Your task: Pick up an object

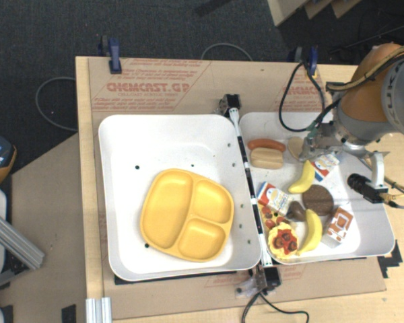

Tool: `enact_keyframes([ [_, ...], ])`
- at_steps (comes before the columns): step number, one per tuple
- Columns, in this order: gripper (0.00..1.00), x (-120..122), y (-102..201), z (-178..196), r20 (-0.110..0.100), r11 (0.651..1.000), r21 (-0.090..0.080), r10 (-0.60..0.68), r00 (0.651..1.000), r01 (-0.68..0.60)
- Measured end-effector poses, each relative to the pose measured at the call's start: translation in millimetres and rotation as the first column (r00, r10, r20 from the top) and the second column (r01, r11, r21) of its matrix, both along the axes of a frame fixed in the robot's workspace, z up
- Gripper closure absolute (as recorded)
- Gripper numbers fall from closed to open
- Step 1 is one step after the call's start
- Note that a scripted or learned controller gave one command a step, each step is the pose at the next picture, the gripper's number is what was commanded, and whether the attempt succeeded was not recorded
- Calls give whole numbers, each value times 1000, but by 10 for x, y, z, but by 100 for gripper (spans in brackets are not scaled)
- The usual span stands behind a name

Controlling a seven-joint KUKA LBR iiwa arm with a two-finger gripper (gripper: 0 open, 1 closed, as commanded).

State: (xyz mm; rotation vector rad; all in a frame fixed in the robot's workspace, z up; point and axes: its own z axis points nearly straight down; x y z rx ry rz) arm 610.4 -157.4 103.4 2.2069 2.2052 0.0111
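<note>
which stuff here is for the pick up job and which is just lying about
For the job:
- gripper, over the right bin
- hot dog
- two bananas
- cartons
- brown round piece

Lying about:
- yellow divided tray in the left bin
- blue clamps

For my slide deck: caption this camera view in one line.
KUKA arm's gripper hovers over toy food in the right bin, near a banana and hot dog; a yellow tray fills the left bin.
</note>
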Motion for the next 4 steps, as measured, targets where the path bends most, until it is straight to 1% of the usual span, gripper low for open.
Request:
enact_keyframes([
  [1, 0, -6, 3, -13, -2, 1000, 1, 0, 1000, 0],
  [2, 0, -343, 50, -118, 1, 1000, 2, 2, 1000, -2],
  [3, 100, -328, 25, 0, 6, 1000, -4, 0, 1000, 0],
  [4, 100, -891, 721, 863, -16, 1000, 14, 7, 1000, -7],
])
